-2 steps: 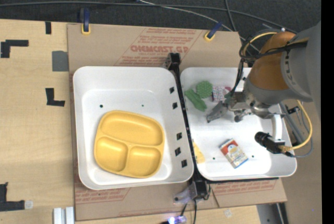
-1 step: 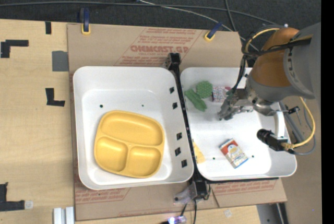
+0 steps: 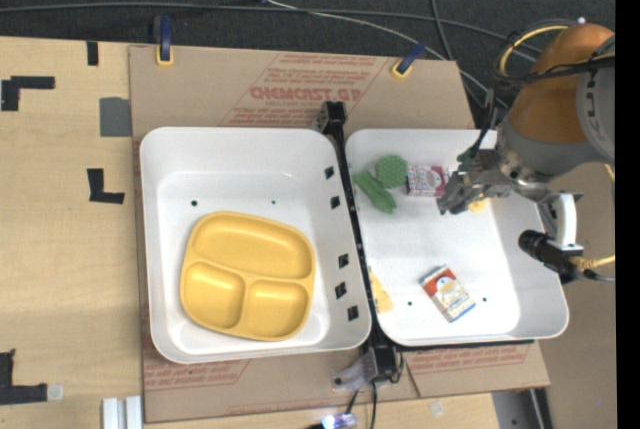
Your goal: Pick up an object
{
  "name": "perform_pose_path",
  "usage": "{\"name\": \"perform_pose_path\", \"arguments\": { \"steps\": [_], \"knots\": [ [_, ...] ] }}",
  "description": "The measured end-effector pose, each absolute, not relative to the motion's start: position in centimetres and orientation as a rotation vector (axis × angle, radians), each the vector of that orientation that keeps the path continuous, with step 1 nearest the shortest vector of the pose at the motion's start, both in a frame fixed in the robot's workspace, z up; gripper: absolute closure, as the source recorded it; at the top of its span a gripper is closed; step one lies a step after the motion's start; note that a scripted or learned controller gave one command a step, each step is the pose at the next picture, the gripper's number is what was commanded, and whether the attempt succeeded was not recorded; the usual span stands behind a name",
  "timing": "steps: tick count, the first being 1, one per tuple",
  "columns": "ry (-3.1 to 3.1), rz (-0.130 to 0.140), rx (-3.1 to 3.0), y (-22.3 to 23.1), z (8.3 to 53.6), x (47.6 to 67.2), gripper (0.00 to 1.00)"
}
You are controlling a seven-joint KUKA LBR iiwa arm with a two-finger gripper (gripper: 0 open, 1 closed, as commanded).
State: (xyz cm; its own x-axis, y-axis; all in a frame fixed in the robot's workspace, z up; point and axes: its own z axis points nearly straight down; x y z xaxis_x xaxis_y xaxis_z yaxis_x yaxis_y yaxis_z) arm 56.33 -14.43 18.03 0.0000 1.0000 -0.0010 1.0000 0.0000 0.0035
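Packet (image 3: 426, 180), pink and white, lies in the right bin (image 3: 500, 327) near its back wall, just left of my tool (image 3: 458, 197) and perhaps touching it. Its long axis runs roughly across the bin. From here I cannot tell how the tool is set or whether it has hold of anything; the wrist's bulk covers it. A green toy (image 3: 383, 182) sits just left of the packet, and a small box (image 3: 447, 292) lies well apart toward the front. A yellow tray (image 3: 248, 274) rests in the left bin (image 3: 160, 217).
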Motion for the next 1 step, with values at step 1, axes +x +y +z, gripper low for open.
{"name": "perform_pose_path", "arguments": {
  "steps": [1],
  "knots": [
    [2.221, 0.003, 2.217, -14.12, 24.23, 56.03, 1.0]
  ]
}}
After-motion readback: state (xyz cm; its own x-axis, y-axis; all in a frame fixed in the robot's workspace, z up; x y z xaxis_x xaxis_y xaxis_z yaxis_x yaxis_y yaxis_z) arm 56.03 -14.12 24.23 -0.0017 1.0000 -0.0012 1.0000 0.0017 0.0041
